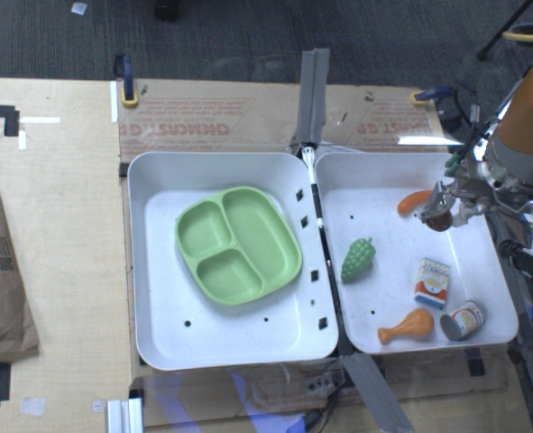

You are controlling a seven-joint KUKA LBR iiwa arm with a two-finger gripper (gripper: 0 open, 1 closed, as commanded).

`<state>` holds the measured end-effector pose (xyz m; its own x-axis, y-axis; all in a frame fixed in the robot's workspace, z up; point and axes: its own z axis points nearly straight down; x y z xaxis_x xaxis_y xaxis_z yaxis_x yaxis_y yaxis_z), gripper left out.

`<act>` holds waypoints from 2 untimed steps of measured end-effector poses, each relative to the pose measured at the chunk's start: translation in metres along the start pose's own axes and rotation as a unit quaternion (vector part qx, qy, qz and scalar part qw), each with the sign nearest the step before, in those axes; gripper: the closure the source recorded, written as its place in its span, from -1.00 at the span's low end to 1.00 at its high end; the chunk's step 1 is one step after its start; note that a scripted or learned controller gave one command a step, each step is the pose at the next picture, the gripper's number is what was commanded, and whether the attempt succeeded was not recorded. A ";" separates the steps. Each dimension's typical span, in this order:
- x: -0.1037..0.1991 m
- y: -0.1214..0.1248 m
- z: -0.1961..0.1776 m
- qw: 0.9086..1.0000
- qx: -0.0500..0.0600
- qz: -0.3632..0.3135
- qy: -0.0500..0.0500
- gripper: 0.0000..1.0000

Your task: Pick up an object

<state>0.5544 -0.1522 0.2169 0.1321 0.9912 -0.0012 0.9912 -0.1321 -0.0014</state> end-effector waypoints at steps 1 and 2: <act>0.007 0.005 0.071 0.997 0.002 0.072 0.000 1.00; 0.040 0.043 0.008 0.999 0.000 0.049 0.000 1.00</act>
